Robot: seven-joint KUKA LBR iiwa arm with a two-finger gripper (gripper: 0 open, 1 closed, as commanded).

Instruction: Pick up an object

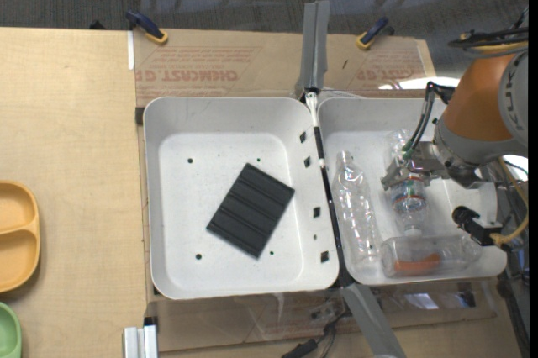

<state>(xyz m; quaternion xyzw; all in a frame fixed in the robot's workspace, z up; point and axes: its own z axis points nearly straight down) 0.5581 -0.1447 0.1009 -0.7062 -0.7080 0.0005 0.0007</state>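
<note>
Bins sit side by side on the counter [67, 113], both shallow and white. Left bin [168, 129] holds a black ribbed slab [250, 209], lying flat and turned at a slant near the bin's middle. Right bin [370, 114] holds several clear plastic things: a clear bottle [356, 209] lying lengthwise along the bin's left wall, a clear container with something orange inside [424, 255] lying across the near side, and a small clear bottle with a coloured label [410, 201] near the middle.

The arm [479, 108] reaches in from the right, its orange band above the wrist, and the pincer [409, 171] is low inside the right bin, just above or against the small labelled bottle. Whether it is spread or pinching anything cannot be told, since clear plastic and glare blur that spot.

Brown cardboard [218, 66] lies under the far edge of both bins, held by two clamps with orange tips [147, 27]. At the left edge of the counter rests a yellow divided tray [17, 234], with a green dish [7, 331] just below it
</note>
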